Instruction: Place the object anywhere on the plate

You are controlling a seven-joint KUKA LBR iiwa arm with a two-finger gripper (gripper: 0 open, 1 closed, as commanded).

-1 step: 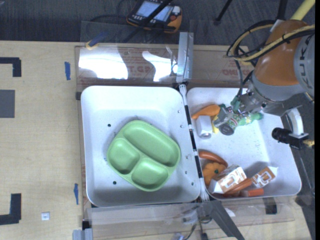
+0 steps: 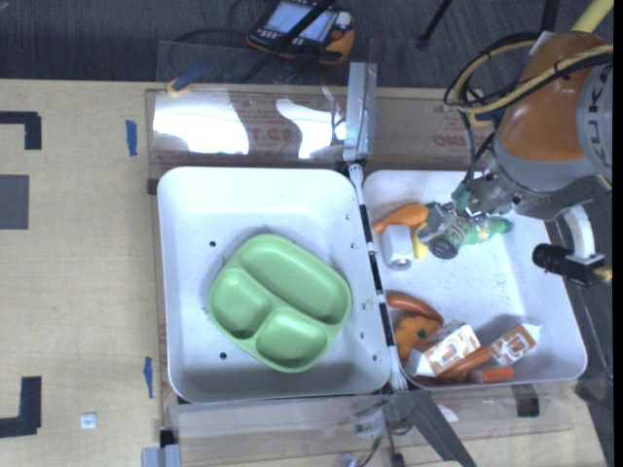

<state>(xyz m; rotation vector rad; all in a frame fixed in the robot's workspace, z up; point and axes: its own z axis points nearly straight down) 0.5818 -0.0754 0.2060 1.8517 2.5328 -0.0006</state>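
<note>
While the green three-compartment plate (image 2: 280, 300) is sitting in the left bin (image 2: 185, 222), the arm (image 2: 555, 115) is reaching into the right bin (image 2: 526, 290) from the right. Its gripper (image 2: 450, 230) is hanging over a cluster of items near that bin's upper left: an orange carrot-shaped piece (image 2: 401, 216), a small white can (image 2: 397, 251) and something green (image 2: 487, 228). Whether it is pinching any of them is not discernible. Near the bin's front edge, orange toys (image 2: 414, 319) and printed cartons (image 2: 450, 350) are lying together.

Green plate (image 2: 280, 300) top unobstructed; toys (image 2: 458, 348) crowd right bin (image 2: 545, 309).
</note>
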